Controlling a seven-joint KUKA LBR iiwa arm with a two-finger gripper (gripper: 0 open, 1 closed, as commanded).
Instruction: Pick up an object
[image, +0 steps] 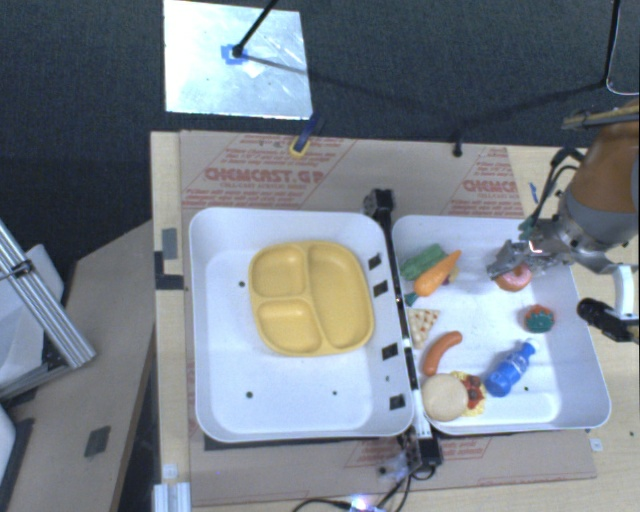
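Look to the right bin (570, 400) first: your tool (512, 262) sits low over its far side, directly above a pink ring-shaped toy (515, 280), likely a doughnut. The tool's body hides its tips, so you cannot tell whether they are spread or pressed together, nor whether they touch the ring. The grey arm (610, 190) with its orange band comes in from the right edge, above the bin's far right corner.

Around the ring, you have several neighbours. Toward the divider lie a green vegetable (422, 260) and an orange carrot (437, 274), touching one another, well apart from the tool. Just near the ring, toward the right wall, sits a small teal-and-orange piece (539, 319). Nearer the front you see a blue bottle (509, 368) lying tilted, a red sausage (441, 351), a waffle-like cracker (423, 322) by the divider, and a bun (446, 396) with a red and yellow piece beside it in the front left corner. None of these crowd the ring closely.

The left bin (215, 300) holds a yellow divided plate (310, 298) near its middle. Both bins rest on a cardboard sheet (260, 170) on the table (110, 330).
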